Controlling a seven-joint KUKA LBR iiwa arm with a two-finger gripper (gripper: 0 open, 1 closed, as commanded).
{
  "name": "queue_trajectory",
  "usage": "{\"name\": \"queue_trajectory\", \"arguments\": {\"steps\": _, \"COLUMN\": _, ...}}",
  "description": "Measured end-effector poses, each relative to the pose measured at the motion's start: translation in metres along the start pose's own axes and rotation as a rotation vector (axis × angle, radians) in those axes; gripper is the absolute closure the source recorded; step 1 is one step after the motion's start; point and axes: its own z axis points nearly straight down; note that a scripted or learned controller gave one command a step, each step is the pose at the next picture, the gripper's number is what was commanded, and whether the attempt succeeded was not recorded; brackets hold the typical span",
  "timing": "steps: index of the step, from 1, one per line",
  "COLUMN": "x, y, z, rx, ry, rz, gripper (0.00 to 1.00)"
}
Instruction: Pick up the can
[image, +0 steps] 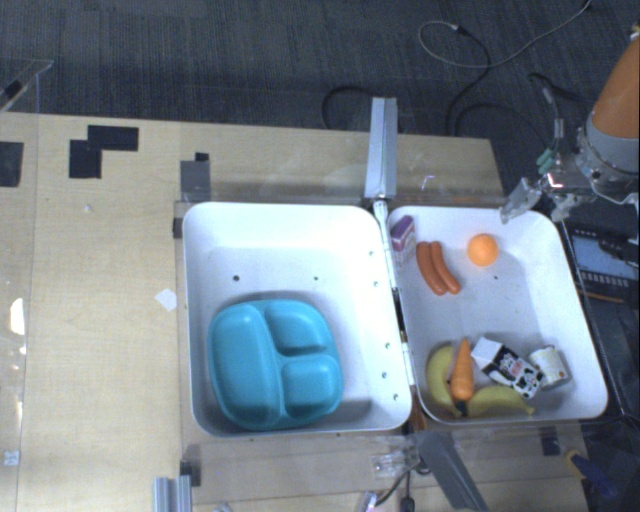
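— Jaws?
— They hang over the right bin's (520, 300) far right corner; you can't tell if they're parted.
— Can (548, 366)?
— Near right corner, touching a box (508, 366).

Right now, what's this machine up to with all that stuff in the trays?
A robot arm reaches in at the upper right, its gripper hovering over the far corner of the right bin. It is meant to pick up the can, which lies untouched near that bin's front edge, beside the bananas and a carrot. Sausages and an orange sit further back. The left bin holds a blue divided plate.
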Motion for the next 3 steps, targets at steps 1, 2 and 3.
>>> {"name": "queue_trajectory", "arguments": {"steps": 1, "x": 0.002, "y": 0.003, "z": -0.013, "rx": -0.009, "ry": -0.004, "rz": -0.008, "gripper": 1.0}}
{"name": "queue_trajectory", "arguments": {"steps": 2, "x": 0.004, "y": -0.011, "z": 0.12, "rx": -0.001, "ry": 0.0, "rz": 0.183, "gripper": 1.0}}
{"name": "queue_trajectory", "arguments": {"steps": 3, "x": 0.005, "y": -0.008, "z": 0.107, "rx": -0.008, "ry": -0.002, "rz": 0.178, "gripper": 1.0}}
